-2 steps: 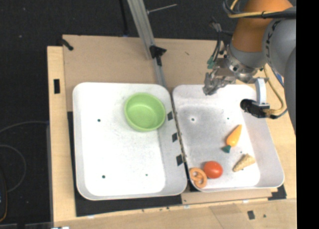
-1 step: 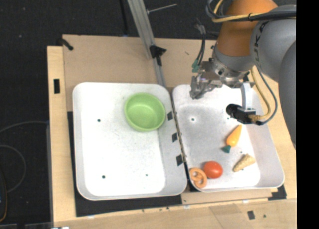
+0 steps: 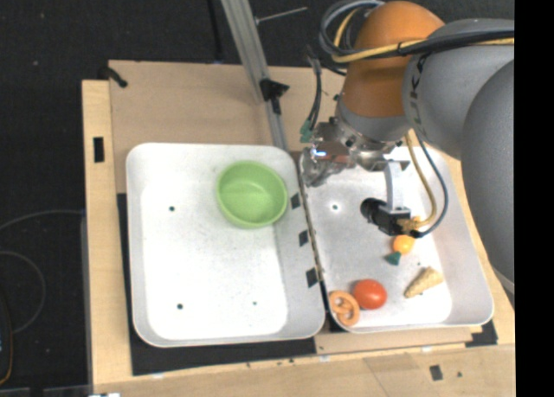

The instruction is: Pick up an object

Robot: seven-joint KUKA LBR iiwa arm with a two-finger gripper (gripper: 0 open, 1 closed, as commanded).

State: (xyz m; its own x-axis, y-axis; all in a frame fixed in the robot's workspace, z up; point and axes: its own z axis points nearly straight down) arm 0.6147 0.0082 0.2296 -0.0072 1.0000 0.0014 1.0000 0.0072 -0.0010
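Observation:
A green bowl (image 3: 252, 195) sits in the upper right part of the left bin (image 3: 164, 300). In the right bin (image 3: 467, 300) lie a red tomato (image 3: 370, 293), an orange pretzel-like piece (image 3: 344, 307) at the front left corner, a tan cone (image 3: 422, 282), and a small orange and green object (image 3: 401, 247) beside a black part. My gripper (image 3: 317, 162) hangs over the back left corner of the right bin, near the divider, well behind these objects. Nothing shows in it.
A metal post (image 3: 247, 41) slants down from the top toward the bins' back edge. Cables loop around the arm's wrist (image 3: 381, 84). The wooden bench (image 3: 173, 101) surrounds both bins, and the arm's grey body covers the right side.

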